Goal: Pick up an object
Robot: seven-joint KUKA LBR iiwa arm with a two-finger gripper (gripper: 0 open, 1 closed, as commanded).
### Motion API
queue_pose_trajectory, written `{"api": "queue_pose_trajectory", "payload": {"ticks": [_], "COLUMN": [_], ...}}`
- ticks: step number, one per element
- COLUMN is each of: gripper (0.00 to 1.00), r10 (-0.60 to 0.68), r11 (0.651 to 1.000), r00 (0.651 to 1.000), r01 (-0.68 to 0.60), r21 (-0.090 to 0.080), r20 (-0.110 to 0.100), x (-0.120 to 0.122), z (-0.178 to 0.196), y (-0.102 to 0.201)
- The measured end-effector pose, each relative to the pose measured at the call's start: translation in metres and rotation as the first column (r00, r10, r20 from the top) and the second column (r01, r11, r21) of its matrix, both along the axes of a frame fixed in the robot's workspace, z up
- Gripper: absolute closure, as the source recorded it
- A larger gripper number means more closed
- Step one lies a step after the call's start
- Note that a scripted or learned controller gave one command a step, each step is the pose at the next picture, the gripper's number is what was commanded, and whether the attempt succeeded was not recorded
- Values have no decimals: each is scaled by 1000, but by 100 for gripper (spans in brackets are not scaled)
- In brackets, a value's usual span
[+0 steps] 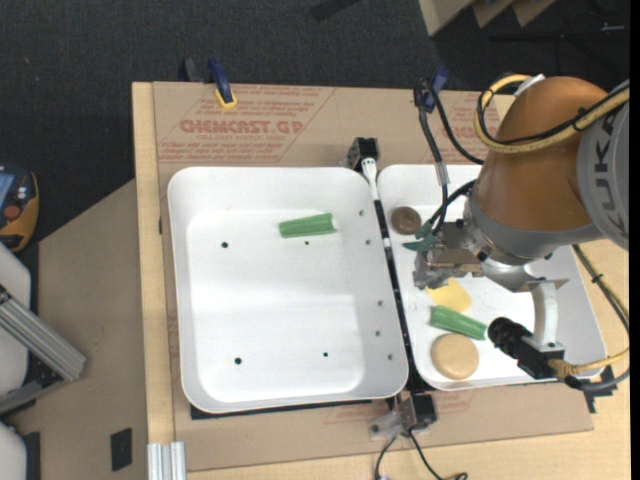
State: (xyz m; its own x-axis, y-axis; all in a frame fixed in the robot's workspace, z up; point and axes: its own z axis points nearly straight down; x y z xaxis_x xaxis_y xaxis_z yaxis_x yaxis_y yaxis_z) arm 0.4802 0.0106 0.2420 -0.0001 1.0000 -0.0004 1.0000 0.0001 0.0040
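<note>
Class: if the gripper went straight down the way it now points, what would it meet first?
Most likely the yellow piece in the right bin, just below the gripper. Depth is unclear from this slanted view.

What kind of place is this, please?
Probably a robotics lab: a robot arm reaches over two white bins on a clamped cardboard-covered bench, with cables around.

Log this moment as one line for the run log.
arm: over right bin | hand: above yellow piece | nearby: green block, tan disc, brown disc | left bin: green block
</note>
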Motion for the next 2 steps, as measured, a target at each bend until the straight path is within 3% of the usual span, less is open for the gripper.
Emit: {"api": "queue_pose_trajectory", "payload": {"ticks": [1,2], "gripper": [100,100], "r10": [0,-1], "r11": [1000,1000], "r00": [1000,1000], "r01": [0,1], "r21": [0,-1], "r20": [2,1], "x": [1,49], "z": [10,19], "y": [0,-15]}}
